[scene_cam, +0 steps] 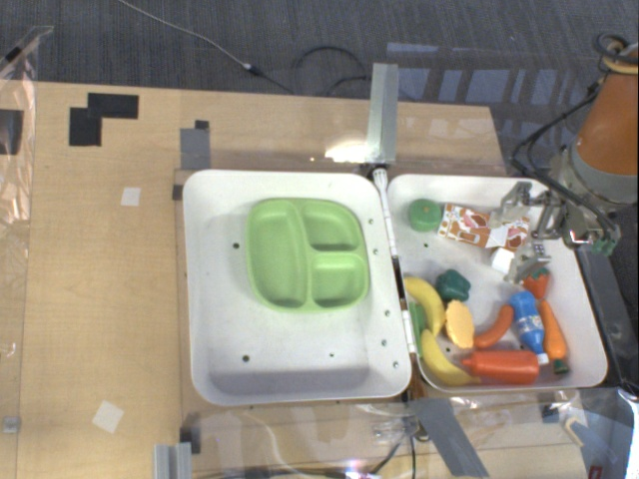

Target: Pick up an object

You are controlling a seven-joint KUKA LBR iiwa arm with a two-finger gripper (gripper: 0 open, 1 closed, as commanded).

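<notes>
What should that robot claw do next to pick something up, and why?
Probably lower straight down a little. The gripper hangs over the right bin, just above the small white block and the orange carrot, with nothing visibly between its fingers.

Both bins (200, 297) were white; the left held a lime-green divided tray (306, 252). In the right lay yellow bananas (429, 307), a dark green pepper (452, 285), a blue bottle (527, 325), orange carrots (551, 329), a red-and-white patterned carton (479, 227) and a green-lidded jar (424, 215)
</notes>
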